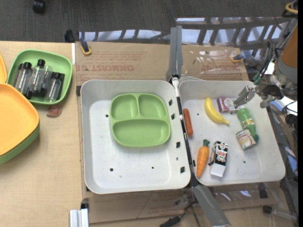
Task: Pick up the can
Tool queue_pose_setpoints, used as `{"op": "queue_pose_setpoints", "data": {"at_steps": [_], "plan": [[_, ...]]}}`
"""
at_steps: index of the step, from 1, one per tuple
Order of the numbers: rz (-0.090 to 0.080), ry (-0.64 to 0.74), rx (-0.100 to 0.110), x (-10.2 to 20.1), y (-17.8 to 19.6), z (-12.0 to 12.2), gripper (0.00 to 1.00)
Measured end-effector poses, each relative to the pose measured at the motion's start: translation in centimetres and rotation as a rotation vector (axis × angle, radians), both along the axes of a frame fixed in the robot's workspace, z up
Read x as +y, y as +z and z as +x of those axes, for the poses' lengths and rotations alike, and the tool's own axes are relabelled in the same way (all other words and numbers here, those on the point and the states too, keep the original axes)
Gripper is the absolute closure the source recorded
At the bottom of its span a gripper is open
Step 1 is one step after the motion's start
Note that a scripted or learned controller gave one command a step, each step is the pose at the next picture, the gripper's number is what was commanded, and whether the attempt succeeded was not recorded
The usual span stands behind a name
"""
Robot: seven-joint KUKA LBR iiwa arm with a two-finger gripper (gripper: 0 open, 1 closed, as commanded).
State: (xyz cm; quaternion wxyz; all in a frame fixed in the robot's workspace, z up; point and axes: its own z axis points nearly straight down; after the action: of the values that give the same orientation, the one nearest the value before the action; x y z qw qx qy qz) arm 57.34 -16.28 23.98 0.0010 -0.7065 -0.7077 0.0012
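- Two neighbours crowd the can, which lies on its side in the right bin: a green bottle touches or nearly touches its upper edge, and a small milk carton lies near its left side.
- Risk 1: a finger may come down on the green bottle instead of the can. Cause: the two sit so close that no clear gap between them can be made out.
- Risk 2: the can may roll or skid out of the grasp. Cause: it rests on its curved side on a smooth bin floor; closing across the curve off-centre would probably squeeze it away.
- Risk 3: the descent may strike the bin's right wall. Cause: the can lies in the right half of that bin, and the arm enters from that side.
- Gripper state: the gripper is at the upper right of the right bin, just right of a purple packet. Nothing is seen between its fingers. How far they are parted cannot be told at this size.
- Relative position: the can is below the gripper in the camera view, on the near side of the green bottle, which lies between them. Gripper and can are apart, not touching.
- Other contents, well left of the can: banana, carrot, sausage.
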Motion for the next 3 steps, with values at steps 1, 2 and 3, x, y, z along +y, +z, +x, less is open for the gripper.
{"op": "queue_pose_setpoints", "data": {"at_steps": [1, 2, 3], "plan": [[0.001, -0.032, 0.000, -4.2, -9.3, -5.3, 0.00], [0.001, 0.002, 0.000, -3.9, -14.9, -4.6, 0.00], [0.001, 0.067, 0.000, -1.0, -14.9, -4.6, 0.00]]}}
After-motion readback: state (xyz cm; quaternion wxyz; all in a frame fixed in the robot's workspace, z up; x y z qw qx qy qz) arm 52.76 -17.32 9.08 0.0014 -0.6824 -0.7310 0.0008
